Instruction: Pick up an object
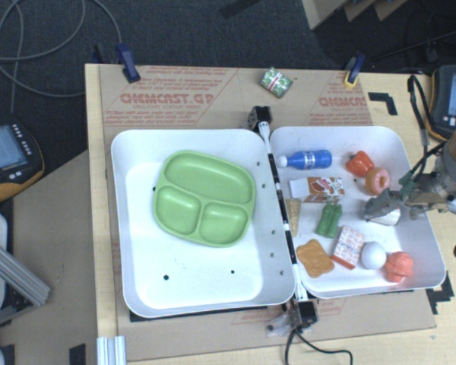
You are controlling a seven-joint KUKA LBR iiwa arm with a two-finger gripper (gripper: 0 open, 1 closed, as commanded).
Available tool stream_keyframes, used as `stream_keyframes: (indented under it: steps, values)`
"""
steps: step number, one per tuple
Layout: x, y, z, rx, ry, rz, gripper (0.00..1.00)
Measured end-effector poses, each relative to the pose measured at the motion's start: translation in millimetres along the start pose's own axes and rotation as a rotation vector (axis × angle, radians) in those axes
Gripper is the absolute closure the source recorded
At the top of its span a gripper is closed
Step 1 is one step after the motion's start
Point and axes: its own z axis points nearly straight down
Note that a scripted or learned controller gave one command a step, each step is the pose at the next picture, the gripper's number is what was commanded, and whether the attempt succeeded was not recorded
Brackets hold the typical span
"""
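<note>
Nearest, along the right bin's (422,238) front edge, a cracker-like brown piece (315,258), a red-and-white packet (349,246), a white egg (373,256) and a pink-red toy fruit (399,266) are seen lying close together. Further in, a green pickle-shaped toy (328,220) and a printed snack card (319,188) are set toward the inner wall, and the gripper (383,207) is seen low near the right wall over a small white object (391,218); whether its fingers are spread or closed cannot be told, and nothing is shown held. Toward the back edge a doughnut (378,180), an orange toy (359,163) and a blue bottle (306,160) are found. A miss is judged likely: the white object could be pushed against the wall, or the doughnut nudged aside. The left bin (133,226) is occupied by a green divided plate (204,198).
</note>
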Motion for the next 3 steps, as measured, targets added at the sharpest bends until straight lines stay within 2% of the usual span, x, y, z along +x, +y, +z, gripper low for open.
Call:
stream_keyframes:
  steps: [1,2,3]
  values:
    - [31.0,47.9,138.7,-0.001,0.000,-0.002,0.00]
    - [30.6,47.9,129.0,-0.002,-0.001,0.000,1.00]
    - [79.5,79.5,37.8,-0.003,0.000,-0.002,1.00]
